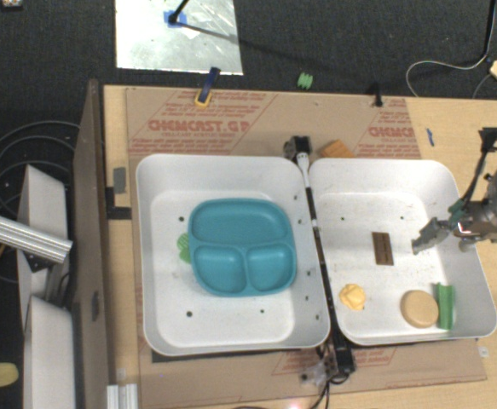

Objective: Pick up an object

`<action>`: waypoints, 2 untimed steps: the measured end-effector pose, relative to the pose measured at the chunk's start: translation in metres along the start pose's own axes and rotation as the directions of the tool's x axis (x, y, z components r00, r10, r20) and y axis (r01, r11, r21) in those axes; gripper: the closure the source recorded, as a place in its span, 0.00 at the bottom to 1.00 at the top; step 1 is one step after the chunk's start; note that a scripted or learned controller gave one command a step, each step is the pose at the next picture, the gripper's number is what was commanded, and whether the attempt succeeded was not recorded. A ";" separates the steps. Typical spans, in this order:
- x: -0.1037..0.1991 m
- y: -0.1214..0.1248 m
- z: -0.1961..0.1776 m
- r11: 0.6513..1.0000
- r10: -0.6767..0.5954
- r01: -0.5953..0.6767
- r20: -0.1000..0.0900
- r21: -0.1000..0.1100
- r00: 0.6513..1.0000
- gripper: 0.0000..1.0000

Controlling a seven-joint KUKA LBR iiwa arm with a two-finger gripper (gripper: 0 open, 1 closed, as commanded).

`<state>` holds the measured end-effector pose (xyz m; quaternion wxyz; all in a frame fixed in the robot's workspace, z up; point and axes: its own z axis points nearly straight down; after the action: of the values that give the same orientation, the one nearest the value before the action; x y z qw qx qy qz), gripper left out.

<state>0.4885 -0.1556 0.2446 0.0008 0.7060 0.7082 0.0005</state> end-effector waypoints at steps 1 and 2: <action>-0.020 0.097 0.042 1.000 -0.005 0.005 0.002 -0.005 1.000 0.00; 0.028 0.080 0.165 1.000 -0.004 0.004 -0.002 0.001 1.000 0.00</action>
<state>0.5685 -0.1275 0.0797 -0.0003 0.7048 0.7094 0.0008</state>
